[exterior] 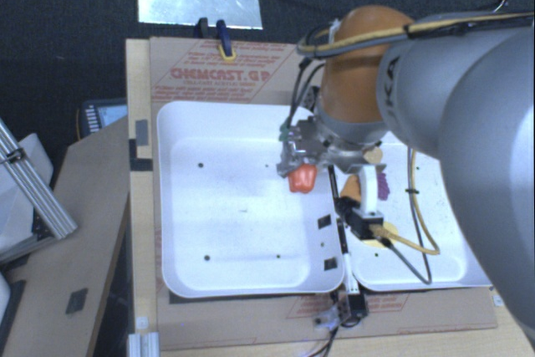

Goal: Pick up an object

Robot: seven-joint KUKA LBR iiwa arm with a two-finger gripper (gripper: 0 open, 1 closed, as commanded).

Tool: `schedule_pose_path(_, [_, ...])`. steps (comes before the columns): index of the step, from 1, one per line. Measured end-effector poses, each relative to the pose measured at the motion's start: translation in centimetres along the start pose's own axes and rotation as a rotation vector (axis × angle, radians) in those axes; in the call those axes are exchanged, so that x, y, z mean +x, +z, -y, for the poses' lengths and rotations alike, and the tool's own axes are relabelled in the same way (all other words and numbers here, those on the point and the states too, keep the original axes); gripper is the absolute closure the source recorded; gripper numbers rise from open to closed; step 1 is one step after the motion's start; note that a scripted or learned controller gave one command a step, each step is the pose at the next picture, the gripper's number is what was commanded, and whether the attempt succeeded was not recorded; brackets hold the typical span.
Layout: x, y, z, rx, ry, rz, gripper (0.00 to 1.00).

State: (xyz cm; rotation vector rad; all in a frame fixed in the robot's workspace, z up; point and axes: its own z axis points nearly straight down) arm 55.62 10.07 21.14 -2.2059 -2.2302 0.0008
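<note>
My gripper (298, 165) hangs over the right part of the left white bin (217, 213), under the arm's orange band. A small orange-red object (303, 179) sits at the fingertips, and the metal fingers (292, 156) close on its top. The object looks lifted slightly off the bin floor, near the wall shared with the right bin. The wrist hides the object's upper part.
The right bin (439, 267) holds a yellow-orange piece (352, 187), a purple thing (383, 182) and a tan bit (373, 155), all partly hidden by the arm. Both bins rest on a cardboard sheet (219, 71). The arm's grey body covers the upper right.
</note>
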Motion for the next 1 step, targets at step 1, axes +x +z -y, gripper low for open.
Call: schedule_pose_path(1, [-4.65,-3.81,0.01,-0.007,0.013,0.004,1.00])
